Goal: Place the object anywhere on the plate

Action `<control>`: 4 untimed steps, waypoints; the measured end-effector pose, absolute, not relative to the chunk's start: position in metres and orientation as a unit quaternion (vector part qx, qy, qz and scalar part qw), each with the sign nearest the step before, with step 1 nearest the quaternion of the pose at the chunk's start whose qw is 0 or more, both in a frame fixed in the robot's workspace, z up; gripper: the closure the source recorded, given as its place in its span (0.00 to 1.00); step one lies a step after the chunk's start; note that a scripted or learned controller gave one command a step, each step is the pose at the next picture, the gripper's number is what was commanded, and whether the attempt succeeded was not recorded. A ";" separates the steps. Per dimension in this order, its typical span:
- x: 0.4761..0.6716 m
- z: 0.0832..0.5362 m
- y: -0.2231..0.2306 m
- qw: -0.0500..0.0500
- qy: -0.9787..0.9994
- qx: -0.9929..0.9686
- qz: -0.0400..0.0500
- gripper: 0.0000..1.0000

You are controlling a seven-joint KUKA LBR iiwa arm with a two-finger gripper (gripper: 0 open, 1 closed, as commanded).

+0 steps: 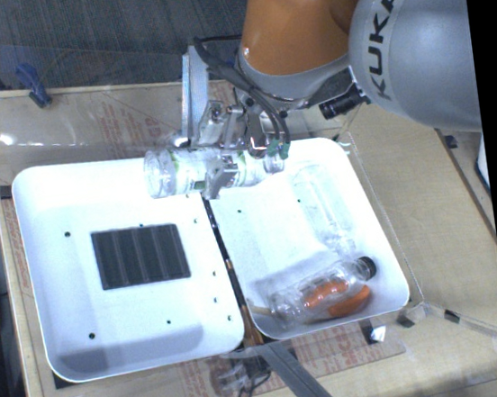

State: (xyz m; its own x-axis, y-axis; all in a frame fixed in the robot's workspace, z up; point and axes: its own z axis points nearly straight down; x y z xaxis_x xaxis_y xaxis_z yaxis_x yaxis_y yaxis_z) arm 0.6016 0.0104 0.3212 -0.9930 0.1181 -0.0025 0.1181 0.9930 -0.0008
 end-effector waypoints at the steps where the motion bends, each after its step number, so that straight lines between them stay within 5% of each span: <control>1: 0.593 0.335 -0.019 0.001 0.990 -0.144 0.000 1.00; 2: 0.593 0.335 -0.019 0.001 0.990 -0.144 0.000 0.00; 3: 0.498 0.235 -0.027 -0.002 0.997 -0.082 0.000 0.00; 4: 0.488 0.191 -0.001 -0.002 0.987 0.162 0.000 0.00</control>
